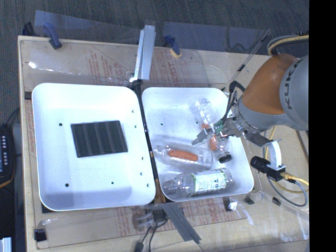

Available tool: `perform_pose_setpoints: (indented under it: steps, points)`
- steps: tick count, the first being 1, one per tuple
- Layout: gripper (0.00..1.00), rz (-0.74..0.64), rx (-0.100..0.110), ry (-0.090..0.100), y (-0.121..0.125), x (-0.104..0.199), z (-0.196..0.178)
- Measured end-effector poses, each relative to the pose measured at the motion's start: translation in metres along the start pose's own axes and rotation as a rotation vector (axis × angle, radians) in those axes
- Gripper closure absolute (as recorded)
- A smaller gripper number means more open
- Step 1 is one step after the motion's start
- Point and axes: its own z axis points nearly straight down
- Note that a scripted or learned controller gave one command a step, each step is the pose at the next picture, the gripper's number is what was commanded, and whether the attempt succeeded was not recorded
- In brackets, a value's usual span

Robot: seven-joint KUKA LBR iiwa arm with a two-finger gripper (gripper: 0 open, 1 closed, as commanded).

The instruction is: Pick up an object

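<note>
A grey-and-orange robot arm's gripper (214,133) hangs over the right white plastic bin (157,121), above a clear plastic bottle (198,184); the fingers' spread cannot be told.

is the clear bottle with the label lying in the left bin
No, the labelled clear bottle lies on its side along the near wall of the right bin, while the left bin holds a dark ribbed panel.
</note>
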Motion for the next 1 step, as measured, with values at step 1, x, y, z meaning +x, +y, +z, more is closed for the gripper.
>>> perform_pose_setpoints:
  steps: [1]
  points:
    - [0.0, 0.0, 0.001, 0.0, -0.0003, 0.0, 0.0005]
